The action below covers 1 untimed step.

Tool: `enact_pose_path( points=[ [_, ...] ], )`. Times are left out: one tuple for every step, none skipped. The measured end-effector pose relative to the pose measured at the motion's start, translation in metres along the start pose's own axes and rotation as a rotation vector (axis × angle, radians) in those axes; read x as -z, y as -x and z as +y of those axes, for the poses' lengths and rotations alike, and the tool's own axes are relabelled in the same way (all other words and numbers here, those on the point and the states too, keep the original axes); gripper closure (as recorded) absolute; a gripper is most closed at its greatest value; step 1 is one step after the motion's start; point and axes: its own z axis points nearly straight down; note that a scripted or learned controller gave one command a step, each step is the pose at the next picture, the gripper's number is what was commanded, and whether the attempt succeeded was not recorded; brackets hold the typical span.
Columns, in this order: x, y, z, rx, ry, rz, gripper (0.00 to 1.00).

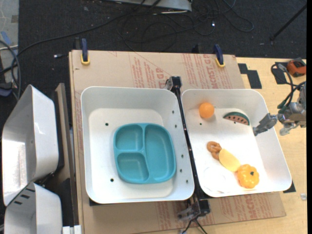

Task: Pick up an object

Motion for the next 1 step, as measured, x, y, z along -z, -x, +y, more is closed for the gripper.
enact_pose_path(
  points=[
    [0.0059, -0.0007, 0.0025, 0.004, 0.011, -0.003, 0.00]
  ],
)
